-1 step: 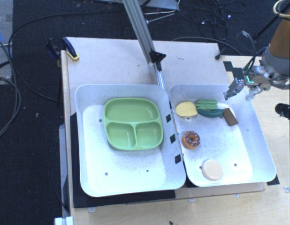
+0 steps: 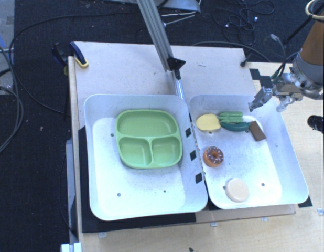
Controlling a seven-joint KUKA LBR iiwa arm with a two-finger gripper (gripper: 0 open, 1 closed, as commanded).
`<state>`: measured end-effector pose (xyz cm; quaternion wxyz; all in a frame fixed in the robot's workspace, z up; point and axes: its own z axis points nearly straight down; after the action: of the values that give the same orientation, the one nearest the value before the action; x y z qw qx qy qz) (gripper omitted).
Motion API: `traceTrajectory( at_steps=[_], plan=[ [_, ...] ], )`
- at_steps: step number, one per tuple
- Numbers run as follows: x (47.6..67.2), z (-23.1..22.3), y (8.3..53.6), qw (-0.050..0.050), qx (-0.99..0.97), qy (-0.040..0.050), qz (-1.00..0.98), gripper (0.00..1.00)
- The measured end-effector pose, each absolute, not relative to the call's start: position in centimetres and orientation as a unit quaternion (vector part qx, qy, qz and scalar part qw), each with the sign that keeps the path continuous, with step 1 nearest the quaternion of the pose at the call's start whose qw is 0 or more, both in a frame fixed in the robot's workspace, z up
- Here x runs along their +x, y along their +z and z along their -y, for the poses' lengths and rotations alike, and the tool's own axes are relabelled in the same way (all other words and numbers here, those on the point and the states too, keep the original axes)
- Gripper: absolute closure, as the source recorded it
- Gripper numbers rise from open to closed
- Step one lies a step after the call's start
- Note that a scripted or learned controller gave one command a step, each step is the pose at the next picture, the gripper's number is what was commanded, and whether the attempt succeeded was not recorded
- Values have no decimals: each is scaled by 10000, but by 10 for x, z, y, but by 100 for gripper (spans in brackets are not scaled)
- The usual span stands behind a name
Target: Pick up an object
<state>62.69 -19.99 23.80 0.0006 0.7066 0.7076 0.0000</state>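
The right bin [image 2: 288, 156] holds a yellow lemon-like piece [image 2: 207, 123], a green cucumber-like piece [image 2: 233, 121], a brown block [image 2: 257, 130], a sprinkled donut [image 2: 213, 156] and a cream round disc [image 2: 237, 190]. My gripper [image 2: 269, 102] hangs above the bin's far right corner, up and right of the brown block. Its two fingers are spread apart with nothing between them.
The left bin [image 2: 99, 193] carries a green three-compartment tray [image 2: 149, 138]. A slanted metal pole [image 2: 158, 28] comes down to the junction between the bins. Black clips [image 2: 195, 154] line the seam between the bins. Cables lie on the dark floor beyond the bench.
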Motion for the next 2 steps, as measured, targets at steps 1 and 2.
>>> traceTrajectory(
  at_steps=[1, 2],
  plan=[
    [616, 201, 181, -20, 7074, -17, -7068, 0],
    [615, 203, 117, -20, 7072, -16, -7070, 0]
  ],
)
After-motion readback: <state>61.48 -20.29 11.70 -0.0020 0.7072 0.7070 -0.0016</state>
